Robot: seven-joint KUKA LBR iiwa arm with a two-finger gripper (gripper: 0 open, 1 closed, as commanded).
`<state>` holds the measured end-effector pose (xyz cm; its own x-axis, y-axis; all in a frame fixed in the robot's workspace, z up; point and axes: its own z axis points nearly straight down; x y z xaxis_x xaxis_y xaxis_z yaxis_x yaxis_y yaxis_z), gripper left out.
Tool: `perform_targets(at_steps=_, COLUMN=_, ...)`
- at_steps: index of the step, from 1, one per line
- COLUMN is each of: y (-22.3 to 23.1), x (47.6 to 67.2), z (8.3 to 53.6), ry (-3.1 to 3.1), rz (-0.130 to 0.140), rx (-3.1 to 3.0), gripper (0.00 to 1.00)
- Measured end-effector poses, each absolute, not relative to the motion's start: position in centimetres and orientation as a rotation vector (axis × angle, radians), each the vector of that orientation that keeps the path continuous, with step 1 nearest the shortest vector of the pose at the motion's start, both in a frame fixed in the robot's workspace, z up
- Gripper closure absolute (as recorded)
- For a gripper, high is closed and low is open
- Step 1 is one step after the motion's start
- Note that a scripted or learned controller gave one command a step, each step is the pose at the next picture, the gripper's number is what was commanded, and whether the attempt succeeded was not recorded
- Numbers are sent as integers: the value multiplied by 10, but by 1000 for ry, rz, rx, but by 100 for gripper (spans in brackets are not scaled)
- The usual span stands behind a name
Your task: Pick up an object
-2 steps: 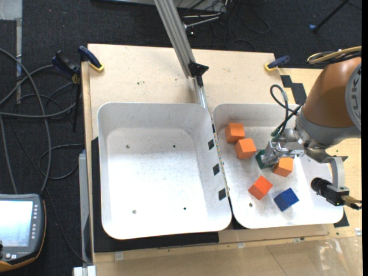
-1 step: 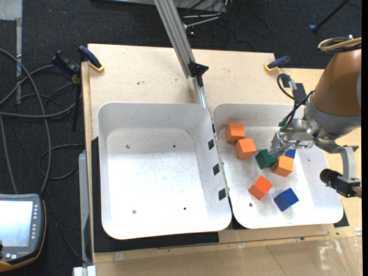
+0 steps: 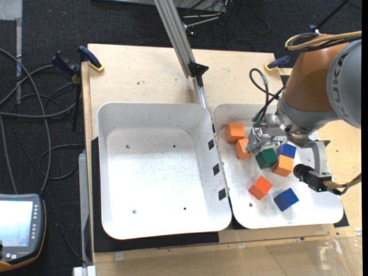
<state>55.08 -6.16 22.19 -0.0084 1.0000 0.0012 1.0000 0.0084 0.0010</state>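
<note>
Crowding threatens: gripper at right-centre hangs over orange cube touching green cube; finger state unclear, a nudge could scatter both.

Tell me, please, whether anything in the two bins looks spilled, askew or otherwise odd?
Nothing looks spilled or damaged. The blocks sit jumbled at mixed angles in the right bin, with the green block crowded between orange ones beside the gripper. The left bin shows dark specks.
</note>
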Motion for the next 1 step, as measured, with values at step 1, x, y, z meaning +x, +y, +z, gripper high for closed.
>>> perform_targets(at_steps=1, y=-21, x=567, z=223, ry=-2230, rz=-3, rx=-2214, gripper=100)
